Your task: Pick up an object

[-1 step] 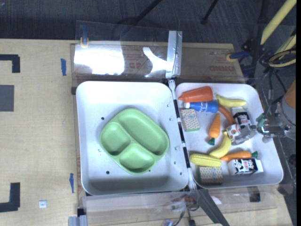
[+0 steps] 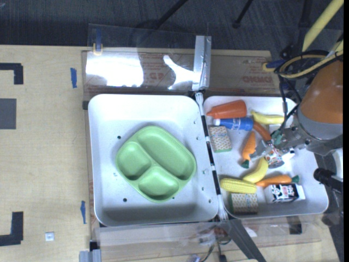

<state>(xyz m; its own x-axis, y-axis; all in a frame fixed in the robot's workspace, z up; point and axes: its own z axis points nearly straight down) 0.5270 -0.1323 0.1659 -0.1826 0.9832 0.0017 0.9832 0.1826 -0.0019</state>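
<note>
The left bin point(image 2: 103, 146) holds one green tray point(image 2: 155, 162) with three compartments, lying near its middle; nothing else is in it. The right bin point(image 2: 316, 203) is crowded. At its far left corner lies an orange bottle point(image 2: 226, 109), with a blue tube point(image 2: 235, 124) just beside it and a woven pouch point(image 2: 220, 139) under that; along the near edge are a corn cob point(image 2: 238, 186), a second pouch point(image 2: 244, 202) and a small milk carton point(image 2: 283, 192). In the middle lie a carrot point(image 2: 248, 144) and a banana point(image 2: 256, 171), with another carrot point(image 2: 274, 180) touching it; a second banana point(image 2: 267, 117) is at the far edge. The claw point(image 2: 272, 149) is low over the middle of this bin, close to the banana and the carrot; I cannot tell how far it is open, and I see nothing clearly held in it. I judge the step is the reach into the pile, not yet a lift. The next move calls for choosing one object, perhaps the banana, closing on it alone, and lifting straight up.
</note>
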